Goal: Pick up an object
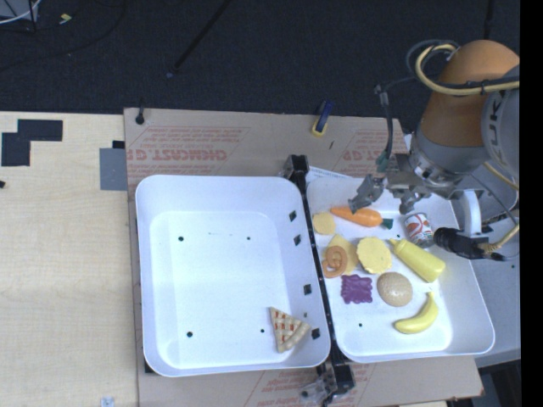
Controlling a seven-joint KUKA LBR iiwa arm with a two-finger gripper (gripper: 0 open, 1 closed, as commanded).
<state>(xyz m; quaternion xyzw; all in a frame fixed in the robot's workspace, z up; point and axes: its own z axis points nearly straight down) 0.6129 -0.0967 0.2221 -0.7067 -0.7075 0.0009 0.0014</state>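
My gripper [389, 197] hangs open over the far end of the right bin [475, 329], with nothing between its fingers. Just below its left finger [366, 192] lies an orange carrot [357, 217]. A red and white ball [417, 225] sits under the right finger. Further forward in that bin are a pale yellow piece [324, 223], a tan roll [337, 258], a yellow lump [373, 254], a yellow cylinder [418, 260], a purple piece [356, 289], a round tan item [394, 289] and a banana [418, 316].
The left bin [170, 219] holds a triangular waffle-like slice [287, 328] in its near right corner. A black divider [307, 253] runs between the bins. A blue and yellow clip [321, 119] lies on the cardboard behind them.
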